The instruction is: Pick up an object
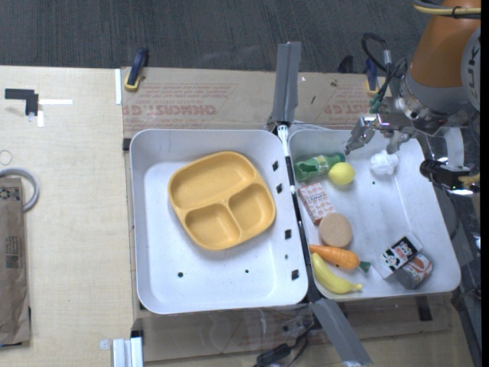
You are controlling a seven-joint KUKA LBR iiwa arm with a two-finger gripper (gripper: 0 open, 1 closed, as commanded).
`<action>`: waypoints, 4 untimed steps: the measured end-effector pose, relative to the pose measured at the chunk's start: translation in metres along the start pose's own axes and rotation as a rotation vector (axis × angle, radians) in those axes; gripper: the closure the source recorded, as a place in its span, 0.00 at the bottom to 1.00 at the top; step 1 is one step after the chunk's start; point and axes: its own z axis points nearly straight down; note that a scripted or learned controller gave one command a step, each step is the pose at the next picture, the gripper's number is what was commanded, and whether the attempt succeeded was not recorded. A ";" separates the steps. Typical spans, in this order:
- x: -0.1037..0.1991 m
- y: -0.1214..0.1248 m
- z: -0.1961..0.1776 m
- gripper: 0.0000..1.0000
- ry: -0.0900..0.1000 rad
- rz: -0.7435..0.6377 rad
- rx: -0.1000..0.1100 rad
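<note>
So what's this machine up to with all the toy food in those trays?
The robot arm's gripper hovers over the far end of the right bin, holding nothing. Under it lie a green bottle, a lemon, a white crumpled lump, a carrot, a banana and a small carton. The left bin holds a yellow divided plate.

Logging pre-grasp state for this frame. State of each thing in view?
gripper: above right bin's far edge, holding nothing
yellow divided plate: flat in the left bin
green bottle: on its side
lemon: touching the bottle
white crumpled wad: loose, apart
small packet: lying flat
tan disc: flat
carrot: resting against banana
carton: tipped over
</note>
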 end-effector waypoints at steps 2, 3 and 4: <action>0.020 0.004 0.116 1.00 0.000 -0.457 -0.009; 0.015 0.028 -0.007 1.00 -0.001 -0.236 -0.002; -0.006 -0.043 0.041 1.00 0.000 -0.651 -0.001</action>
